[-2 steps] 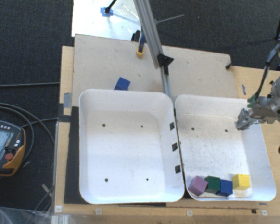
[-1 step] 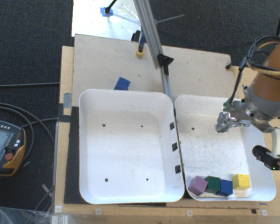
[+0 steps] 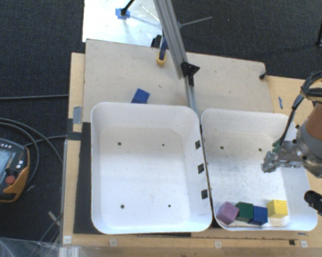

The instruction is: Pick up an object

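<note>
Presently:
Gripper [image 3: 270, 161]: above right white bin [image 3: 244, 126] — fingers' spread, cannot tell.
Risk: purple [image 3: 227, 212], green [image 3: 245, 210], blue [image 3: 259, 215], yellow wooden blocks [image 3: 277, 208] touch — fingers may jam.

You see bright, even overhead light; the white bins [image 3: 147, 168] glare slightly, shadows stay soft, and detail is mildly blurred.
</note>
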Robot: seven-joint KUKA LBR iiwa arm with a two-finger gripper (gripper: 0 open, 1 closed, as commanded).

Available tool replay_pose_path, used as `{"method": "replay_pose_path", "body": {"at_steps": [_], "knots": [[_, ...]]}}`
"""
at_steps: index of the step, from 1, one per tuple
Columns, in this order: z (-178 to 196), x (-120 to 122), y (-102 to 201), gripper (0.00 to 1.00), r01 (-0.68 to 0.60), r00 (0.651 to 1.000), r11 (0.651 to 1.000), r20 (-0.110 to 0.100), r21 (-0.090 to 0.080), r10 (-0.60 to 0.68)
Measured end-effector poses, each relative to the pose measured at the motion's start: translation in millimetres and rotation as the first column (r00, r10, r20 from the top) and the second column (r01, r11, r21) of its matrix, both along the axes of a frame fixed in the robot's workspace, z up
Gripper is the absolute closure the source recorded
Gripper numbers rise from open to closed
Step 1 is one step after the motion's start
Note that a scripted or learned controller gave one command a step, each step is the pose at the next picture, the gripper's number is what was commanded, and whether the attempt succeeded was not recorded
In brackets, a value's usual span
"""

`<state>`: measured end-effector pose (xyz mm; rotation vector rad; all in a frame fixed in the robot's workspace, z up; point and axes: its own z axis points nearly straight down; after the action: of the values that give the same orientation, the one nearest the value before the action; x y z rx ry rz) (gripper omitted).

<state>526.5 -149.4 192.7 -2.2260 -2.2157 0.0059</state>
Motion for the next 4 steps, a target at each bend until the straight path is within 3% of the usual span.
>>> {"method": "replay_pose_path", "body": {"at_steps": [1,2,4], "knots": [[-54,-39,-50,1.0,0.0,1.0,1.0,0.0,0.001,0.0],[-18,-41,-31,1.0,-0.011,1.0,1.0,0.009,0.001,0.011],[0,-41,32,1.0,-0.014,1.0,1.0,0.007,0.002,0.014]]}}
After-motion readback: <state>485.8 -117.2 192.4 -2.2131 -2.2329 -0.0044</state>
